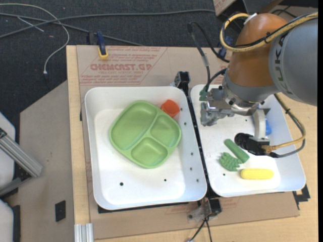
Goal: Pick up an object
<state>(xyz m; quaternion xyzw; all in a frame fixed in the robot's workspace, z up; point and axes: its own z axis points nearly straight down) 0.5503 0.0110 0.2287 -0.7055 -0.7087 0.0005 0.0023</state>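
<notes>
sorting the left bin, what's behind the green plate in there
An orange object pokes out at the far edge of the green plate in the left bin. The plate's rim covers its lower part, so its full shape can't be told.

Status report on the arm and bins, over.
Gripper low in right bin, holding nothing visible. Green brush, yellow corn nearby. Green tray in left bin.

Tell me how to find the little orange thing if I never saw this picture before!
Look at the left white bin, the one holding the big green divided plate. At the plate's upper right edge, near the wall between the two bins, sits the small orange object. It is the only orange thing in that bin, and much smaller than the plate it touches.
</notes>
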